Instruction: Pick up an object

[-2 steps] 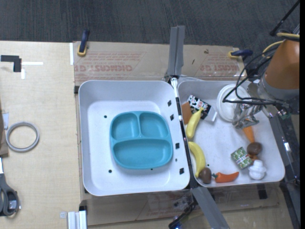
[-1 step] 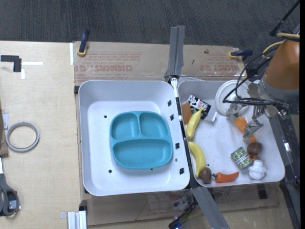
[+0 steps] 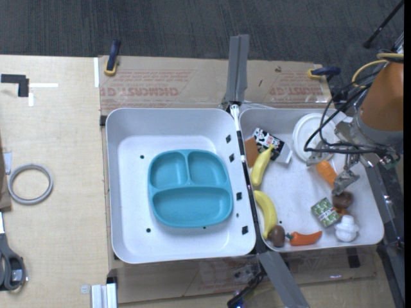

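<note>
My gripper (image 3: 345, 183) hangs low over the right side of the right bin (image 3: 302, 191), under the grey wrist and orange band (image 3: 387, 95). Its tip sits just above a small brown object (image 3: 342, 200) and beside an orange piece (image 3: 325, 171). A green box (image 3: 325, 212) and a white lumpy object (image 3: 347, 228) lie just below it. Two bananas (image 3: 260, 167) (image 3: 266, 208), a carrot (image 3: 306, 237), a dark brown fruit (image 3: 276, 235) and a black-and-white carton (image 3: 266, 141) lie further left in that bin. Nothing is visibly held.
The left bin (image 3: 128, 236) holds a teal divided plate (image 3: 190, 188). A white round dish (image 3: 310, 132) leans in the right bin's far corner. Black cables (image 3: 334, 111) loop around the wrist. A grey tape ring (image 3: 29, 183) and scissors (image 3: 11, 269) lie on the bench at left.
</note>
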Motion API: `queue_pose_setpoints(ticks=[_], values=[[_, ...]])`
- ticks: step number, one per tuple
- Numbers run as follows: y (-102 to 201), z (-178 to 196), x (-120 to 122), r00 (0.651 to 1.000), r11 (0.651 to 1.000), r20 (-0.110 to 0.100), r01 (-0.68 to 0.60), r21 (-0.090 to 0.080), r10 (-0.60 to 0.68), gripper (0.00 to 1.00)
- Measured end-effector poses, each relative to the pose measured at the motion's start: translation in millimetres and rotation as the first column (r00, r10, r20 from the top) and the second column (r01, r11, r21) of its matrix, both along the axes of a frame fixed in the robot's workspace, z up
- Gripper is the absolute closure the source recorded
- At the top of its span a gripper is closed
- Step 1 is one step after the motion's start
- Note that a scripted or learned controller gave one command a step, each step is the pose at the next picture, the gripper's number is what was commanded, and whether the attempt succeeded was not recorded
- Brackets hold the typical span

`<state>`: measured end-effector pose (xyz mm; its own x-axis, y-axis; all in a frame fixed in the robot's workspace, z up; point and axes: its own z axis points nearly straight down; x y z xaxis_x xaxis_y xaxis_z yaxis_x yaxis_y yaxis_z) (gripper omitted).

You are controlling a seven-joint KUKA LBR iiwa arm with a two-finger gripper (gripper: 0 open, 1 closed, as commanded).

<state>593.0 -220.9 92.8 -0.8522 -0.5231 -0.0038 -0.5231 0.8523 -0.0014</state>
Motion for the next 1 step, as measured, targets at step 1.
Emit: queue_pose_setpoints(ticks=[1], values=[[7.0,0.2,3.7,0.999,0.999,0.001,0.053,0.001,-0.053,0.0]])
